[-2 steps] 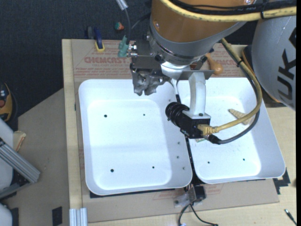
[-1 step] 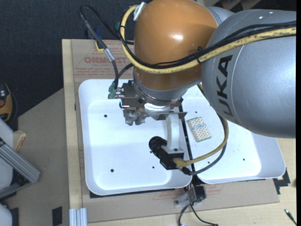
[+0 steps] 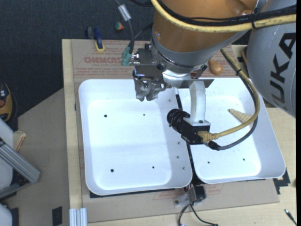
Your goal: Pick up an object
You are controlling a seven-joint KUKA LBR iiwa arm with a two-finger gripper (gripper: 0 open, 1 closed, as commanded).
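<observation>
My gripper (image 3: 147, 92) hangs over the far right part of the left bin (image 3: 83, 108), close above its white floor. Nothing shows under it or beside it on the bin floor. A tan, ridged, cone-shaped piece (image 3: 240, 115) lies in the right bin (image 3: 278, 160), toward its far right, well away from the gripper. The big orange and grey wrist hides the far middle of both bins.
A small brown rounded thing (image 3: 216, 66) sits just past the right bin's far rim. A blue and yellow clamp (image 3: 98, 39) stands at the bench's far left edge. The ridge between the bins runs just right of the gripper.
</observation>
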